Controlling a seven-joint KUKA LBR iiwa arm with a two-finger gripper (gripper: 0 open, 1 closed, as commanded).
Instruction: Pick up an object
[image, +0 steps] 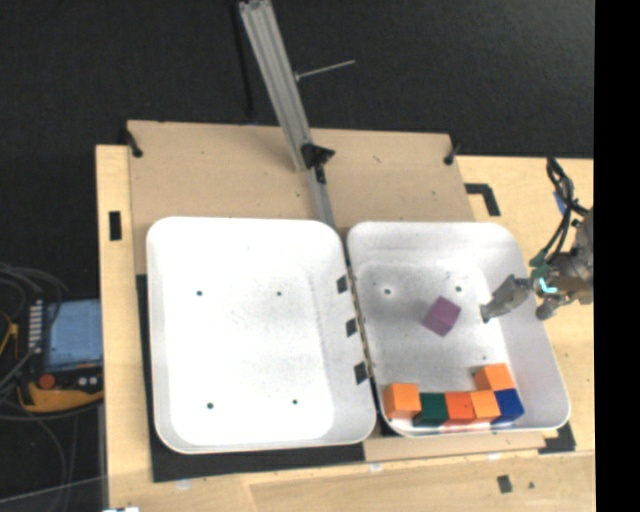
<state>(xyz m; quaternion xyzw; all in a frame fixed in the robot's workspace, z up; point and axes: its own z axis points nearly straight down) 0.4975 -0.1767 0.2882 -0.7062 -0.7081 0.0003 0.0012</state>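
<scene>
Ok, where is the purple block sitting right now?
The purple block lies alone near the middle of the right bin, left of the gripper and above the row of blocks along the bin's near edge.

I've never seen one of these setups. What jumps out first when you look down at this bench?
Two shallow white bins sit side by side; the right bin holds the colour. A row of orange, green and blue blocks huddles along its near edge, and a lone purple block lies tilted near its middle. The gripper reaches in at the bin's right rim, apart from the purple block.
</scene>
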